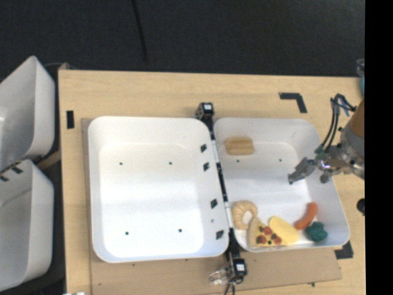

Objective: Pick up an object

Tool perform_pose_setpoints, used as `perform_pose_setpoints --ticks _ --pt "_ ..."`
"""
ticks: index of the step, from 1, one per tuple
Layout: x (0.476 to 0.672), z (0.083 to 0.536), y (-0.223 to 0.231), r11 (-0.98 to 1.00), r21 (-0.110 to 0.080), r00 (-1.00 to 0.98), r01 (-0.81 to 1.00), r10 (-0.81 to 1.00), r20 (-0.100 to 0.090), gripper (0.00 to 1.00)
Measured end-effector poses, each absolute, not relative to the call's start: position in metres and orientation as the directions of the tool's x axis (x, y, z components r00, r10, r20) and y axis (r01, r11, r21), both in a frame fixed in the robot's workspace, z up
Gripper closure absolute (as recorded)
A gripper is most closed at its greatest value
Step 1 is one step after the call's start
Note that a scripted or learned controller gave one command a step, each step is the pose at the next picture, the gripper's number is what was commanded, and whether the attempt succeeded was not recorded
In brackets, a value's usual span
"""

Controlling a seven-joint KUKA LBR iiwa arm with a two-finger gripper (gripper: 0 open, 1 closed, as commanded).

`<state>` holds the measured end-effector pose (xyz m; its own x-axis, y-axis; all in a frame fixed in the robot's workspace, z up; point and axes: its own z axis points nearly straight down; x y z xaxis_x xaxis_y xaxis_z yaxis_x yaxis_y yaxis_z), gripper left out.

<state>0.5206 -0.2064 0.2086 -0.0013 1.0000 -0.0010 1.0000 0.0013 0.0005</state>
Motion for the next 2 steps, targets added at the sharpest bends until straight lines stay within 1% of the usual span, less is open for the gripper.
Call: perform_pose_setpoints --ticks 1,2 --pt "0.616 0.107 -0.150 0.008 0.000 -0.008 1.000 1.000 0.002 0.00" --pt "0.611 0.217 -0.174 -0.001 0.012 0.002 1.000 1.000 -0.005 0.00"
